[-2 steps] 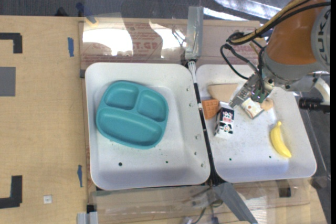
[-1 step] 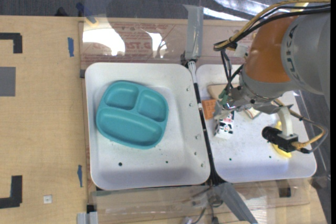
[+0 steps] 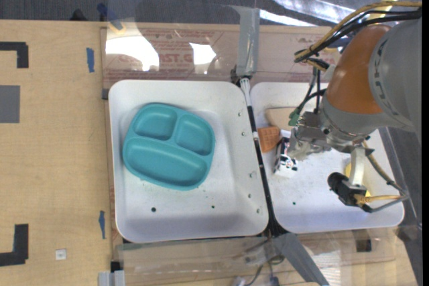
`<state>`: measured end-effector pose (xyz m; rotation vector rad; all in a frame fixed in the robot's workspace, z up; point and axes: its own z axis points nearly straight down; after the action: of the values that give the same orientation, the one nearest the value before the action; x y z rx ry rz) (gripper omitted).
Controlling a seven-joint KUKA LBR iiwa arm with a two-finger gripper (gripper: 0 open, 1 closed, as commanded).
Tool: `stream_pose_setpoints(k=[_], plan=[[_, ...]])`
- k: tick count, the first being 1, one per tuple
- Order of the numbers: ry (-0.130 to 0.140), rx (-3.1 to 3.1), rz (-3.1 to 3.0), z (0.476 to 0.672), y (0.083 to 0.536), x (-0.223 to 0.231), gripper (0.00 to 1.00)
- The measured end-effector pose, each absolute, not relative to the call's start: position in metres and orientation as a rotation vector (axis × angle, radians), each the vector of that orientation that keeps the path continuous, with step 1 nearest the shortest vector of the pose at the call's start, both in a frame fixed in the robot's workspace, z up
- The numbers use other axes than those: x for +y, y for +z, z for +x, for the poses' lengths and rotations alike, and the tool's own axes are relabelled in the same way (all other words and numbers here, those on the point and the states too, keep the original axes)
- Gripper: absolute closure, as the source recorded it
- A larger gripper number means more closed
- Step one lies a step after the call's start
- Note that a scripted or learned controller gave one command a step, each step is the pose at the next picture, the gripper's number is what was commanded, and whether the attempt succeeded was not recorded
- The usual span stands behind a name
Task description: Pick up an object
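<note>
The likeliest pick is the small orange block (image 3: 269, 138), lying in the right bin (image 3: 322, 212) hard against the wall it shares with its neighbour. Just beside the block, on its near side, sits a small white-and-black piece (image 3: 287, 164), and just behind the block a pale tan piece (image 3: 280, 116) pokes out from under the wrist. The gripper (image 3: 295, 147) hangs low, close to the block's right and above the white-and-black piece. You cannot tell from this angle whether it is spread or closed, nor whether it touches anything. Judge the task as barely begun: the approach looks made, but nothing is seen gripped or raised, so the grasp and the lift are left to do. Well to the block's left, across the wall, a teal divided plate (image 3: 167, 147) rests in the left bin (image 3: 228, 214).
</note>
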<state>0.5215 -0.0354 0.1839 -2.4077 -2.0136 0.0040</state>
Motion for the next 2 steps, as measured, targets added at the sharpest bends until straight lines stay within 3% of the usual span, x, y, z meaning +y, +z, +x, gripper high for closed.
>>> stream_pose_setpoints(k=[1,2], plan=[[-0.003,-1.644,-2.676,0.480,0.310,0.101,1.00],[0.014,-1.237,-2.885,0.478,0.226,0.110,1.00]])
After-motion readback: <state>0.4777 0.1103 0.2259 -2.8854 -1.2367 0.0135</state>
